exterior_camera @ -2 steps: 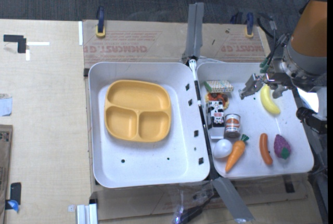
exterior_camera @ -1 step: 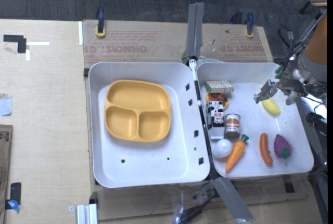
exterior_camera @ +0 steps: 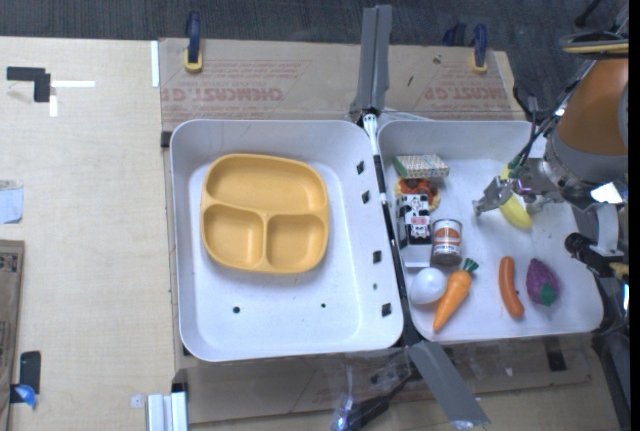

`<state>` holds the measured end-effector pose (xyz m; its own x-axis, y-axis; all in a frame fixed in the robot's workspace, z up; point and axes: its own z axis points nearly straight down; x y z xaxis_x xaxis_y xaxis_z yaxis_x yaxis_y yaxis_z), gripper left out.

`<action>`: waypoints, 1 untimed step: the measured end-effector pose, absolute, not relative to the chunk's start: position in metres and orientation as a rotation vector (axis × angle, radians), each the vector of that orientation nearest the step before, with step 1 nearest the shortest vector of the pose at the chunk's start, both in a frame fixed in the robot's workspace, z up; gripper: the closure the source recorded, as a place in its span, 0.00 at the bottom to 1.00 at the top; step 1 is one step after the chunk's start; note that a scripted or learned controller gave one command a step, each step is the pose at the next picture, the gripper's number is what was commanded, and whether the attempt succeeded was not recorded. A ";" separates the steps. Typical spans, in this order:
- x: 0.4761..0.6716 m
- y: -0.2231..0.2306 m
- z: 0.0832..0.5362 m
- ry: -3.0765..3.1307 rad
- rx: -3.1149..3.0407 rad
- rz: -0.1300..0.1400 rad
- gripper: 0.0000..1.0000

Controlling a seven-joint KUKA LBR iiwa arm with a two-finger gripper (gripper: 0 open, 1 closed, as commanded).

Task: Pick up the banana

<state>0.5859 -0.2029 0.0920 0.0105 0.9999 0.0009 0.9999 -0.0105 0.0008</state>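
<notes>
Hovering in the right bin (exterior_camera: 590, 314), tool (exterior_camera: 512, 200) touching banana (exterior_camera: 516, 212), finger spread unclear

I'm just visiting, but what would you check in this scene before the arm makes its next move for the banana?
1. Banana in view in the right bin: ok.
2. Gripper positioned at the banana: ok, it sits right over it.
3. Banana actually between the fingers: cannot tell.
4. Neighbours out of the way: ok, the sausage and purple fruit lie apart, nearer the front.
5. Banana lifted off the bin floor: cannot tell.
</notes>
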 end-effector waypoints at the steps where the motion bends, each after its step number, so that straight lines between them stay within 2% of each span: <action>1: 0.586 -0.204 0.101 -2.205 -2.238 -0.001 1.00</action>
<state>0.5859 -0.2039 0.1012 0.0145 0.9999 0.0004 0.9999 -0.0145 0.0008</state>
